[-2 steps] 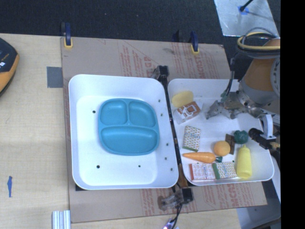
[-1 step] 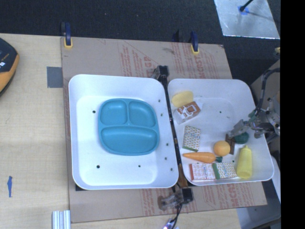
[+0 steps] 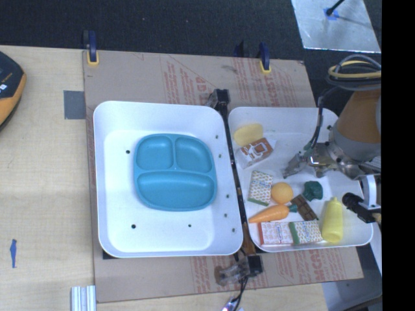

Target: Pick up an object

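Two white bins: left bin [image 3: 110, 173] has blue divided plastic plate [image 3: 174, 172]; two-finger metal gripper [image 3: 293, 167] spread wide, grasping nothing, above right bin [image 3: 292, 116] near orange ball [image 3: 281, 192].

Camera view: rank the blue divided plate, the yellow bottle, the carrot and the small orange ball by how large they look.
1. blue divided plate, by far the largest.
2. yellow bottle and carrot: similar length, the bottle thicker; too close to rank firmly.
3. orange ball, the smallest.
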Motion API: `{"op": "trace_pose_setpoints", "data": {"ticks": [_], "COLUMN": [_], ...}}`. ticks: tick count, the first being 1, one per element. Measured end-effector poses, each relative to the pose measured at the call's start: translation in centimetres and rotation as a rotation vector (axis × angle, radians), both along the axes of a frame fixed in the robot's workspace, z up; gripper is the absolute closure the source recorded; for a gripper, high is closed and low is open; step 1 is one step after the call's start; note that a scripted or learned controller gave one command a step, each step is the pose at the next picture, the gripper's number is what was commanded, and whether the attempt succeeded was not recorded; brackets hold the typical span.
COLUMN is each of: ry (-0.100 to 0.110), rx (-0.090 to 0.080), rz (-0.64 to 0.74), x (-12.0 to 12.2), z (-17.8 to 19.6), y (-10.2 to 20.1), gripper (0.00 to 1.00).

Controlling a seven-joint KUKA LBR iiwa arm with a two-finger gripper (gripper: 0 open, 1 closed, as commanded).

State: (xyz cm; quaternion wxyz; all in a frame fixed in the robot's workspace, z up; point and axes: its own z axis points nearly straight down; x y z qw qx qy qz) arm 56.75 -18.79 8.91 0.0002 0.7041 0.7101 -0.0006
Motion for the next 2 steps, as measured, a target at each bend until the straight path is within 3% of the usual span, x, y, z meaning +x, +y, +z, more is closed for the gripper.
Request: {"op": "trace_pose_setpoints", "data": {"ticks": [1,2], "ry": [-0.005,0.011], "rx": [-0.002,0.005], "rz": [-0.002,-0.004], "x": [7.3,-1.0], "z": [0.4,0.2], "y": [-1.7,3.5], "gripper": [0.0,0.0]}}
